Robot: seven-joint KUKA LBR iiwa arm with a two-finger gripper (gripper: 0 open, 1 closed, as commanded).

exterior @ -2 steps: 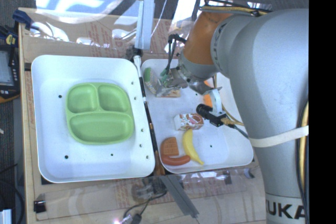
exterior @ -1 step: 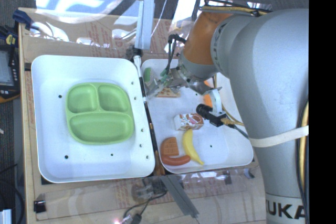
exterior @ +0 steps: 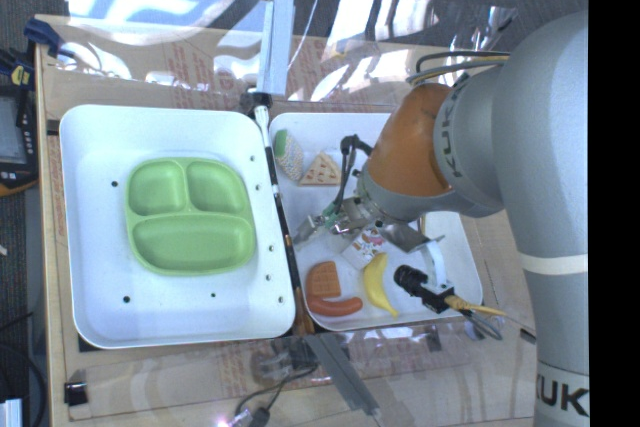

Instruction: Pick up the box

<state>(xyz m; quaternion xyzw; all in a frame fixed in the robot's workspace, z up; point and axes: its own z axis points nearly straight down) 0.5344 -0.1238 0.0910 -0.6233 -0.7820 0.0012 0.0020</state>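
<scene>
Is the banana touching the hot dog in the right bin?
Apart. The camera view shows bare white bin floor between the banana and the hot dog.

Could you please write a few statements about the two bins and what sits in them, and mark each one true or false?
1. The green divided plate lies in the left bin. True.
2. The banana lies in the left bin beside the plate. False: it lies in the right bin, near its front edge.
3. A sausage lies just in front of an orange-red round piece in the right bin. True.
4. The arm reaches over the left bin. False: it hangs over the right bin, covering much of its middle.
5. A wedge-shaped sandwich piece lies toward the back of the right bin. True.
6. The plate's compartments hold food. False: all three look bare.
</scene>
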